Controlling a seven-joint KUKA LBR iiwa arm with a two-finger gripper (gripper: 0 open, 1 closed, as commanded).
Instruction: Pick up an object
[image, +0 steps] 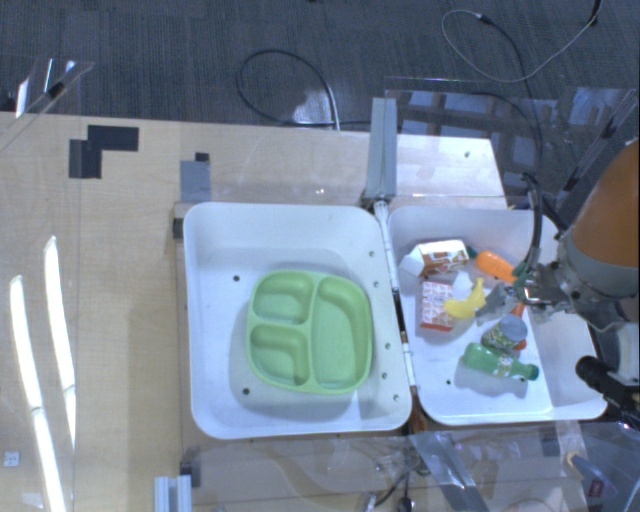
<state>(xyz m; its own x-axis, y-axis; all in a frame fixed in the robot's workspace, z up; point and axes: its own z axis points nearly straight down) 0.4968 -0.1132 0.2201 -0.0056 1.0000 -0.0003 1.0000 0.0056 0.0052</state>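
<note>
Camera view, looking down at a slant on both bins: the objects available for picking all lie in the right bin (570, 395), gathered in its left and middle part. A yellow banana-shaped toy (466, 301) lies near the centre of that group, touching the right edge of a red and white snack packet (434, 304). Above the packet sits a white carton with a brown printed label (437, 258), close to the bin's left wall. An orange carrot-shaped piece (495, 265) lies to the right of the carton, above the banana toy. A small can with a grey lid (507, 334) rests below and right of the banana toy, and a green bottle (498, 363) lies on its side just beneath the can, its cap pointing right. The gripper (513, 296) reaches in from the right at the height of the banana toy, its metal tips just beside the toy's right end and above the can; whether the jaws are apart or together cannot be told at this angle, and nothing is seen held between them. Behind it the arm's orange band (610, 215) and grey wrist overhang the bin's right wall. The left bin (205, 300) contains a light green divided tray (310, 332) with three compartments, lying flat near its centre. Both bins sit side by side on a pale wooden bench (90, 300).
</note>
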